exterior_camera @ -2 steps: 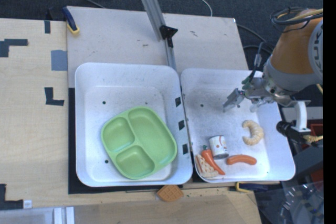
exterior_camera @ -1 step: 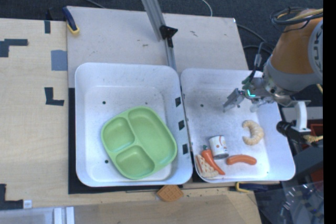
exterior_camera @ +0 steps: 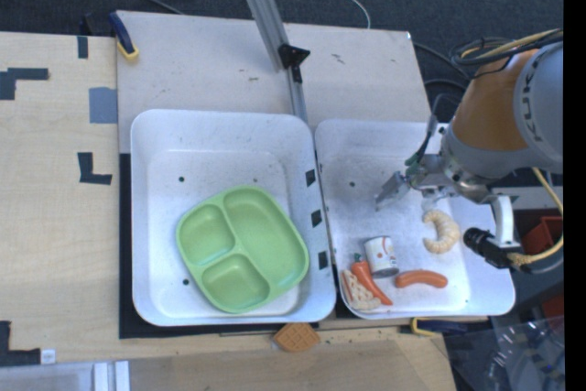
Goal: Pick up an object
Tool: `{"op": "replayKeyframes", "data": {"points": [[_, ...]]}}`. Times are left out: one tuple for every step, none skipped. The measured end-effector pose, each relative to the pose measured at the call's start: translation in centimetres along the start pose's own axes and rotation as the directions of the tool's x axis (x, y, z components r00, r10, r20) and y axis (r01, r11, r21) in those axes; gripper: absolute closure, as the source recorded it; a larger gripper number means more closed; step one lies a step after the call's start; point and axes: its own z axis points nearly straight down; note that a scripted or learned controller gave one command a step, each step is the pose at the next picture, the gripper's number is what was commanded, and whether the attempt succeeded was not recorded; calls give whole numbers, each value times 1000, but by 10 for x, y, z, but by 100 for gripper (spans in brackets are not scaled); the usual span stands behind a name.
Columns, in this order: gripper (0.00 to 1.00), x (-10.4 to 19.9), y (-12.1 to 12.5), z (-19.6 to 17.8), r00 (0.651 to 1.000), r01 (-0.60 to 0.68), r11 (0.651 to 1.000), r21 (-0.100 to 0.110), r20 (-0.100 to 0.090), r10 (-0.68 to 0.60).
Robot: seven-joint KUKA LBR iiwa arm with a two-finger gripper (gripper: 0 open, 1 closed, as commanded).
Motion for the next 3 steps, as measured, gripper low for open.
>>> {"op": "replayKeyframes", "data": {"points": [[0,-8,-8,52,1000,-1,1000,2,0,1],[0,-7,-7,67,1000,0,1000,-6,1,0],[100,-7,-7,57,1000,0,1000,-6,1,0]]}}
